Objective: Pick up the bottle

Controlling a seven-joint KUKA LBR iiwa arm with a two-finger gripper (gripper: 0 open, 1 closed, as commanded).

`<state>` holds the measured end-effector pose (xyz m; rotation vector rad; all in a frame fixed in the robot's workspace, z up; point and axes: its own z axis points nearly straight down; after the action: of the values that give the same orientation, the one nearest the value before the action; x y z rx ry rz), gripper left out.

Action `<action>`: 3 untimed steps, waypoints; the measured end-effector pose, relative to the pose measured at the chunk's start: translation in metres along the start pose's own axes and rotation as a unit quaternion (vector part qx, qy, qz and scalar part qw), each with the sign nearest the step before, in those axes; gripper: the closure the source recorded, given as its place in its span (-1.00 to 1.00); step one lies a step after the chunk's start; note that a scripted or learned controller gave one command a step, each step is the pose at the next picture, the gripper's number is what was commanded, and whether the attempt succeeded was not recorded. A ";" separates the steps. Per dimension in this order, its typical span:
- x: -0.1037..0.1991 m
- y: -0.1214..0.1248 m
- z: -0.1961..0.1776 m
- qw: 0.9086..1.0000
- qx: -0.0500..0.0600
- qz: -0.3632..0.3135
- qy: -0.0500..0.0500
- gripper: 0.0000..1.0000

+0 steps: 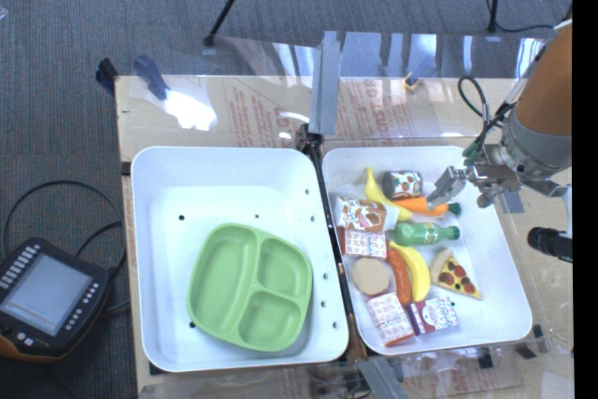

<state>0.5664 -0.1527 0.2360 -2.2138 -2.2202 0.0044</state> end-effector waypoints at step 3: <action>0.005 0.036 0.150 0.997 0.001 0.074 -0.001 -1.00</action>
<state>0.6011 -0.1475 0.0862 -2.3728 -2.0501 0.0094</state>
